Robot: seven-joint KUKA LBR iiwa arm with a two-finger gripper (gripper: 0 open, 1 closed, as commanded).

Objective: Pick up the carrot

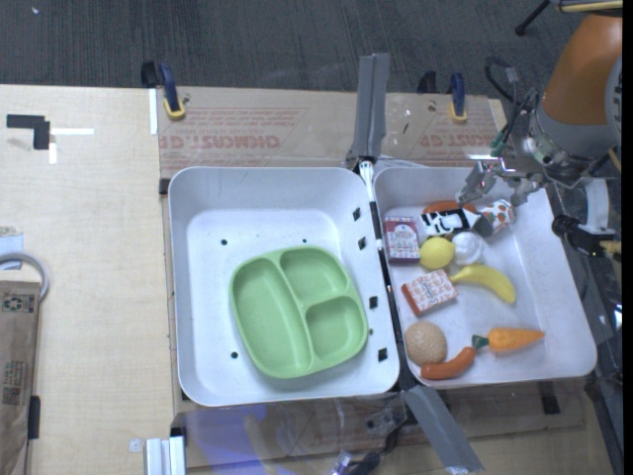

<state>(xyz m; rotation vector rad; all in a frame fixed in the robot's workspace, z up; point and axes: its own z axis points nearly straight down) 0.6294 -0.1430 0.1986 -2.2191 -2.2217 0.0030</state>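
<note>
The carrot (514,340) is orange with a small green top and lies near the front right corner of the right bin (564,265), pointing right. My gripper (485,188) hangs over the far side of that bin, above a small toy bottle (497,215). It is well away from the carrot and nothing shows held in it. The grey arm with its orange band (584,52) comes in from the upper right.
The right bin also holds a banana (487,281), a lemon (436,253), two small red boxes (402,237) (428,291), a tan ball (425,342) and a red-orange sausage (449,366) left of the carrot. A green divided plate (300,310) lies in the left bin (198,265).
</note>
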